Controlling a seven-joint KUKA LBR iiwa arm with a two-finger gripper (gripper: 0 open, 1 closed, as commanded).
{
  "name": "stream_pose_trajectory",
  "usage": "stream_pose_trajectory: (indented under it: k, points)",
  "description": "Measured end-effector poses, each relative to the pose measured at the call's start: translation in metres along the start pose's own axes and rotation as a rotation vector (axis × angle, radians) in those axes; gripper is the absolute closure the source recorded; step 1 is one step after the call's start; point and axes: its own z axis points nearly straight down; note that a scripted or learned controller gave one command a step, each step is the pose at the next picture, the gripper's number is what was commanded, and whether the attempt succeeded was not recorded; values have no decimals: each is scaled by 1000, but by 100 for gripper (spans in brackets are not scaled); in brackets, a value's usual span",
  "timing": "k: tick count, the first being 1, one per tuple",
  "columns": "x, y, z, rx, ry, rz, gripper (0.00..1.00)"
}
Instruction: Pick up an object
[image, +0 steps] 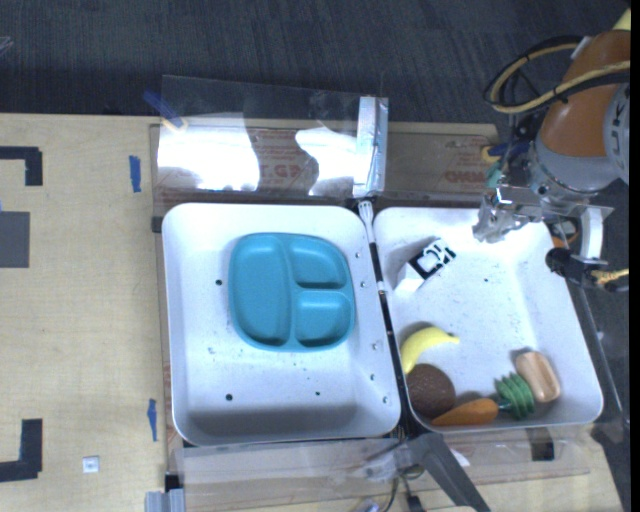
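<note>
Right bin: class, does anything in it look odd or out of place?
Yes. A black-and-white tag lies askew near the right bin's top-left corner, apart from the toy food: banana, brown ball, carrot and bun.

Robotics lab: pale plywood bench (70, 330) with black marker patches and blue tape, clear acrylic screen (265, 145) behind two shallow white bins (190, 400).

Both bins, the left bin (190, 300) and the right bin (560, 320), look like smooth white plastic, speckled with dark flecks. The blue divided plate (292, 290) is matt plastic. The bench (75, 330) is pale, matt wood. A clear, shiny plastic sheet (260, 140) glares at upper centre. The banana (425, 345) looks smooth, the brown ball (430, 388) dull and rough. The gripper (497, 215) is bright metal.
</note>
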Motion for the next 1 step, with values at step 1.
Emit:
stream_pose_trajectory:
  k: [1]
  points:
    - [1,-2,5,9,0,0,0]
